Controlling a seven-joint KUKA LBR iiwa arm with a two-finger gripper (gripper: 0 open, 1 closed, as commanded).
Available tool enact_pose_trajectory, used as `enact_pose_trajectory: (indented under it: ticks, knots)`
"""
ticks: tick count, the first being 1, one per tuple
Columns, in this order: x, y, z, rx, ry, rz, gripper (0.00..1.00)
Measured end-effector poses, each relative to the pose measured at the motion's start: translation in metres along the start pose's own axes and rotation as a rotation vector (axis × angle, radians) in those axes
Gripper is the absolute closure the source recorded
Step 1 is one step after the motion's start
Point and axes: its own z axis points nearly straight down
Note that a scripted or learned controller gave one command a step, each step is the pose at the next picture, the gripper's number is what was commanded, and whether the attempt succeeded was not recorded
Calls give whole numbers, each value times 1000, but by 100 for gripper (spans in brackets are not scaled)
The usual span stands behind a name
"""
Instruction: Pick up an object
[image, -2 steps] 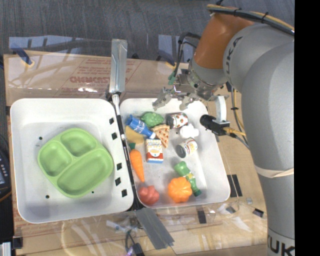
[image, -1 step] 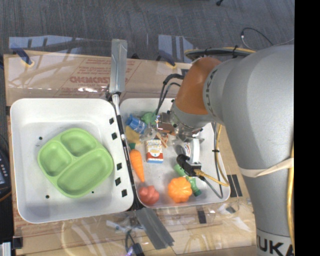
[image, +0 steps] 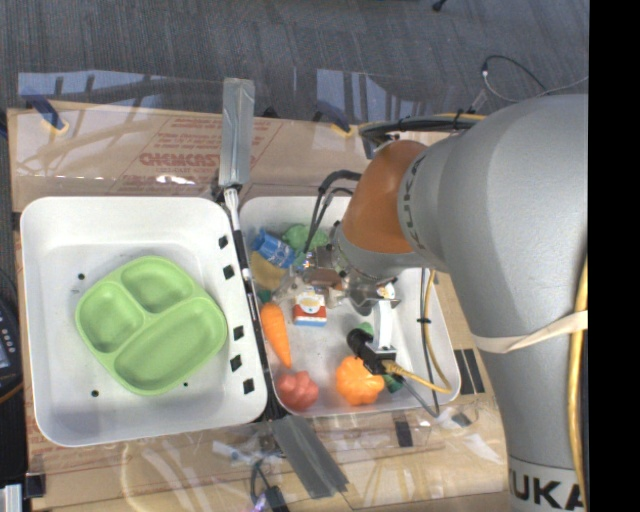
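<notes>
The grey arm (image: 520, 220) reaches into the right bin (image: 322, 358), and its orange band sits above the gripper (image: 342, 284), which hangs low over the bin's middle. The wrist hides the gripper's tip, so I cannot make out whether it is apart or together, and nothing can be seen clamped in it. Just beside it, on its left and slightly nearer the camera, stands a small carton (image: 311, 312), white with a blue lower edge and an orange-red print on its face, upright on the bin floor. A carrot (image: 276, 335) lies just left of the carton, along the bin's left wall. A reddish round fruit (image: 297, 389) and an orange lobed fruit (image: 358, 381) rest near the front wall. Toward the back lie a blue packet (image: 272, 247), a green item (image: 298, 237) and a yellow one (image: 266, 270), crowded together. The left bin (image: 60, 230) holds a green divided plate (image: 150, 325).
</notes>
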Motion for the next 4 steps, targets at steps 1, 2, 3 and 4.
enact_pose_trajectory:
  ticks: [1,2,3,4]
  knots:
    - [-14,17,-94,-5,-1,-305,0]
    - [-2,69,-9,-18,-2,-284,0]
    - [-2,66,-15,-8,-2,-287,100]
    - [61,77,-103,-7,-2,-378,100]
